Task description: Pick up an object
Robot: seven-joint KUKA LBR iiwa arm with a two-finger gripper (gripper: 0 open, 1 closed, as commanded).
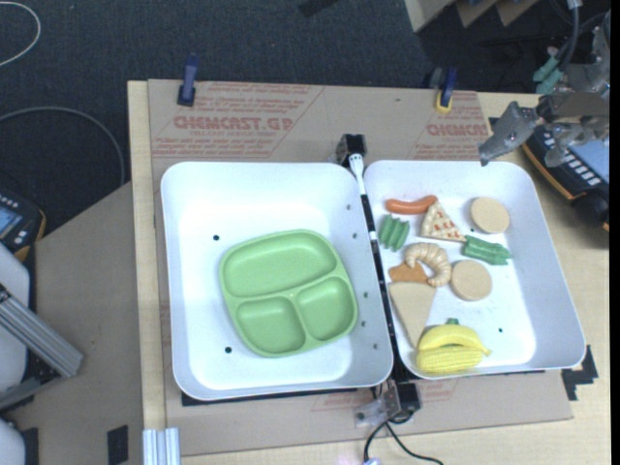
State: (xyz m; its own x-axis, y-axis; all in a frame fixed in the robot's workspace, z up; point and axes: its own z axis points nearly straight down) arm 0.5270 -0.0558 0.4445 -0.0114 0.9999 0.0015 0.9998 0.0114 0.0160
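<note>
Cardboard-topped desk, two white bins; right bin holds toy food. My end effector sits above its far right corner, well apart from the banana. Can't tell its grip state.

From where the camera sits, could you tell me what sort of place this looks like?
Probably a robotics lab test bench rather than a kitchen: two white bins sit on a clamped board, holding toy food such as a plastic banana, with a green divided tray and loose cables on the carpet.

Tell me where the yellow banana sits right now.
The banana lies in the right bin, at its near edge, just below the tan wedge.
</note>
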